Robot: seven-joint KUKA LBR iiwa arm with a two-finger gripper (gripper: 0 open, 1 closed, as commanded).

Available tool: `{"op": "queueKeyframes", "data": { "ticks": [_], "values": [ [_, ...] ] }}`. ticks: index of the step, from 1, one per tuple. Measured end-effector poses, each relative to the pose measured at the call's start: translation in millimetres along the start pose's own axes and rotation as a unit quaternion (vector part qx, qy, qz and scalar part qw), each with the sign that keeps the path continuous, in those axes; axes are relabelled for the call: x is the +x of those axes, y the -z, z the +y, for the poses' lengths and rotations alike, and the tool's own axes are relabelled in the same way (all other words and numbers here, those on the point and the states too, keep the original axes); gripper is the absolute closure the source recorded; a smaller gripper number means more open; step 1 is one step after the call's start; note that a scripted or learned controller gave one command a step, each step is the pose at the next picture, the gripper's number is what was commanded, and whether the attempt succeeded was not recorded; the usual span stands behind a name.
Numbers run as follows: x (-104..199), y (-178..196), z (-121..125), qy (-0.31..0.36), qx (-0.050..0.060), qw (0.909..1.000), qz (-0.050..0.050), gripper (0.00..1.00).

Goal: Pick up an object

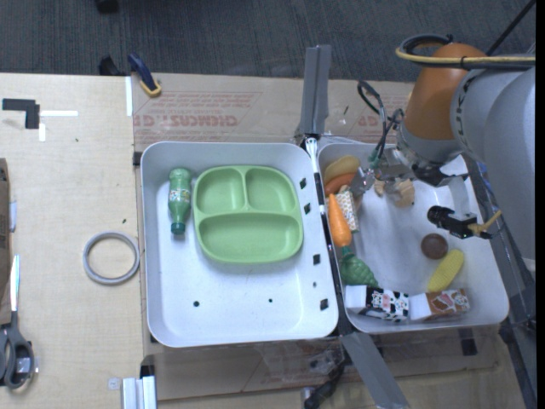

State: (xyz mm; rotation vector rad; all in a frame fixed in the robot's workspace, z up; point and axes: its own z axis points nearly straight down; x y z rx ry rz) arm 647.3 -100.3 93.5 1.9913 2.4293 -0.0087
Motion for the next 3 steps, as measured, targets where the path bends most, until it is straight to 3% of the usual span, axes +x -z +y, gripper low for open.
{"op": "queueKeyframes", "data": {
  "ticks": [1, 2, 3],
  "values": [
    [-9.0, 50.6, 10.3, 0.108, -0.002, 0.9942, 0.0, 0.0],
    [-72.6, 36.1, -2.8, 0.013, -0.002, 0.9999, 0.001, 0.0],
    [-16.0, 41.4, 1.5, -0.042, -0.001, 0.9991, 0.002, 0.0]
  ]
}}
